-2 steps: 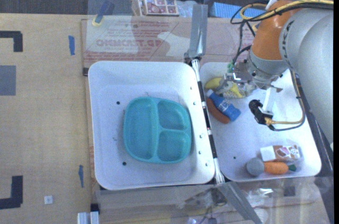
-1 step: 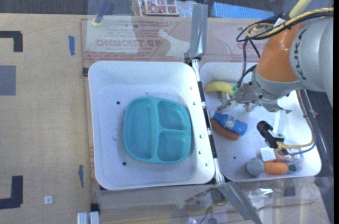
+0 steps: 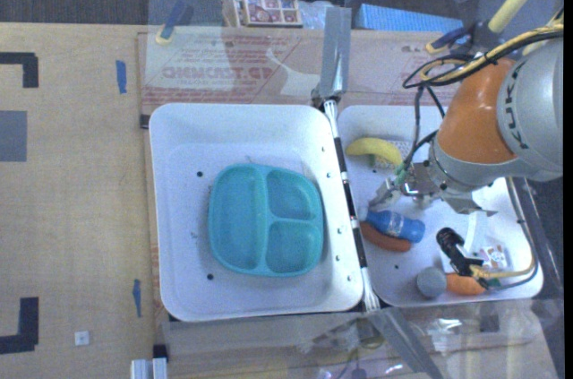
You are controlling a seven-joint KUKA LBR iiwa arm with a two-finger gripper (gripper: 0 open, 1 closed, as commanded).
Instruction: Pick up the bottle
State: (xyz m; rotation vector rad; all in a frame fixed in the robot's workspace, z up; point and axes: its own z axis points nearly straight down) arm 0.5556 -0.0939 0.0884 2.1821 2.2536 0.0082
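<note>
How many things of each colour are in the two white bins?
Teal: 1, the divided plate
Yellow: 1, the banana
Blue: 1, the bottle
Orange: 2, one piece against the bottle, another piece beside the grey lump
Grey: 1, the grey lump
Total: 6

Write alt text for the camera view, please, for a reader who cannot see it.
The arm's gripper hangs close over a blue bottle lying in the right bin. A banana and a grey ball share that bin; the left bin holds a teal divided plate.
</note>
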